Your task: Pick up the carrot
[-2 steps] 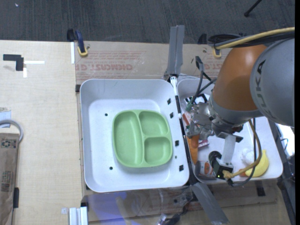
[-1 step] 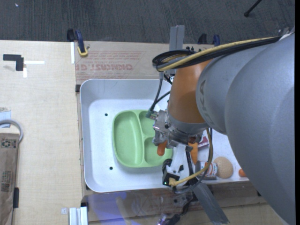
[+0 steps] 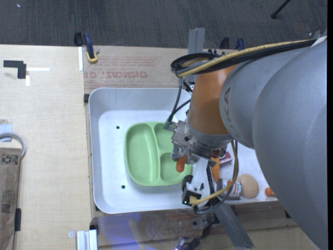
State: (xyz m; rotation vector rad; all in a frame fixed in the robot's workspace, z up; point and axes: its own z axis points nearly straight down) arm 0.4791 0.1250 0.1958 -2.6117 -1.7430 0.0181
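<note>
Carrot (image 3: 180, 165) sits at the centre of my frame, a small orange piece directly under the gripper (image 3: 179, 158), over the right rim of the green divided plate (image 3: 148, 152). I see the orange bit right at the fingertips, but the wrist hides the fingers, so I cannot tell how far open they are or whether they hold the carrot. The plate lies in the white bin (image 3: 104, 155), toward its right side. My arm (image 3: 270, 113) fills the right of the frame, its orange band (image 3: 205, 100) just above the gripper. At lower right, beside the arm, I see a tan rounded object (image 3: 248, 185) and a small orange item (image 3: 269, 192).
</note>
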